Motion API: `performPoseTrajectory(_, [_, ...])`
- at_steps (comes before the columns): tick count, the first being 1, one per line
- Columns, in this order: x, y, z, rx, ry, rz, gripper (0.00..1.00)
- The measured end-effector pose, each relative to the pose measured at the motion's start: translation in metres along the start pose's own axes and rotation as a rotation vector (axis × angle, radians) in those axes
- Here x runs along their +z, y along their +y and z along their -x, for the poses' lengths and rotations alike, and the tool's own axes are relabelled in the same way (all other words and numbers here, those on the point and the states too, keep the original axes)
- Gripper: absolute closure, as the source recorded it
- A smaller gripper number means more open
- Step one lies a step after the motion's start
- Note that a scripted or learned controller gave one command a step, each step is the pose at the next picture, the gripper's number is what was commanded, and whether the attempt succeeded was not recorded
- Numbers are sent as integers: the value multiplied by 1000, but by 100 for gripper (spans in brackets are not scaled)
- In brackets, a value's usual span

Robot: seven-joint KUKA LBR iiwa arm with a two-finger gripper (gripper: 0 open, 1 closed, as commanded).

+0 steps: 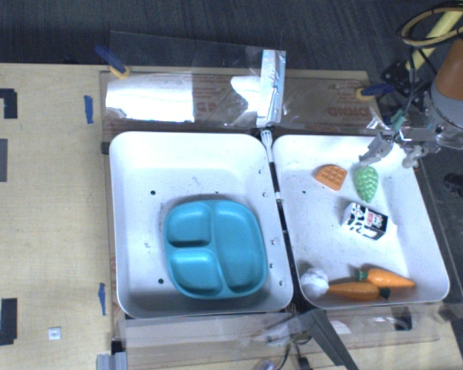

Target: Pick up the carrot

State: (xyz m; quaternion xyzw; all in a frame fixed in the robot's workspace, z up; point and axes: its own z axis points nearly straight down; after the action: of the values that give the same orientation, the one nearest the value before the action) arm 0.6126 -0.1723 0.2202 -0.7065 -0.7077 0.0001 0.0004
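A: What is on the bench?

B: Two white bins sit side by side. The left bin (131, 160) has a blue plate (214, 247) in it. The plate has three parts, one long and two small. It lies in the lower half of that bin.

A: And the right bin (428, 230)?

B: That one has toy food in it. A carrot (387, 278) lies at the bottom edge, near the right corner. It is orange with a bit of green at its left end. It points to the right. Just beside it, a little lower and to the left, lies another long orange thing (353, 290). The two touch or nearly touch; I cannot tell which. A small white lump (315, 281) sits at the left end of that one.

A: What else?

B: Higher up there is an orange waffle-like piece (331, 176). Next to it on the right is a green bumpy thing (366, 183). Below those is a small black and white box (366, 221).

A: Where is the robot hand?

B: The gripper (393, 150) is at the top right corner of the right bin. It hangs just above the green bumpy thing. It is well apart from the carrot. Its two fingers are spread apart with nothing between them. The grey arm (451, 110) comes in from the right.
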Motion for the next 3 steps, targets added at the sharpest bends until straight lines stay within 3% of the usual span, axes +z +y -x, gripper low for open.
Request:
performPoseTrajectory(1, [82, -66, 14, 153, 0, -4, 0])
performPoseTrajectory(2, [134, -131, 8, 322, 1, 5, 0])
performPoseTrajectory(3, [134, -132, 5, 363, -2, 6, 0])
